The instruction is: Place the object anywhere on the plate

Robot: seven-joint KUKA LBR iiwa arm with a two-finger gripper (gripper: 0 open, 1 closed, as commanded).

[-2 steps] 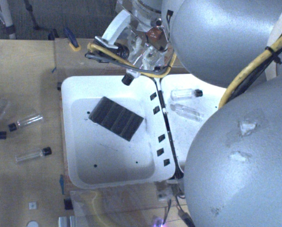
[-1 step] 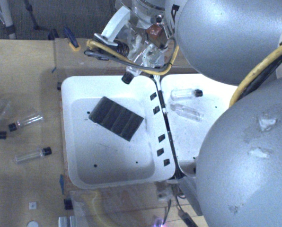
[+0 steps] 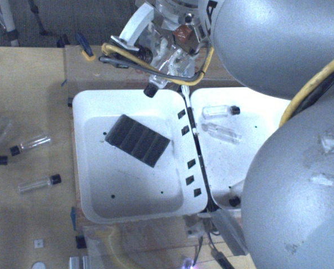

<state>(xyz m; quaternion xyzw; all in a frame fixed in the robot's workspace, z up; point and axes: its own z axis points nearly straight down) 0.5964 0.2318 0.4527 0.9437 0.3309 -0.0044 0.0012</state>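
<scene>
Arm: grey and bulky, it comes in from the right and looms over much of the right bin.
Gripper: up at the far side, above the back rims where the two bins meet, and clear of both floors.
Grip: I cannot tell from this angle whether it is released or clenched, or whether it carries anything.
Plate: a dark ribbed rectangle, lying flat and skewed on the floor of the left bin.
Capped vial: clear with a black cap, on its side near the far end of the right bin.
Second vial: clear, also on its side, just nearer than the capped one and apart from it.
Vials to plate: well apart, with the bins' adjoining rims between them.
Loose vials: several scattered on the wooden bench, left of the bins.
</scene>
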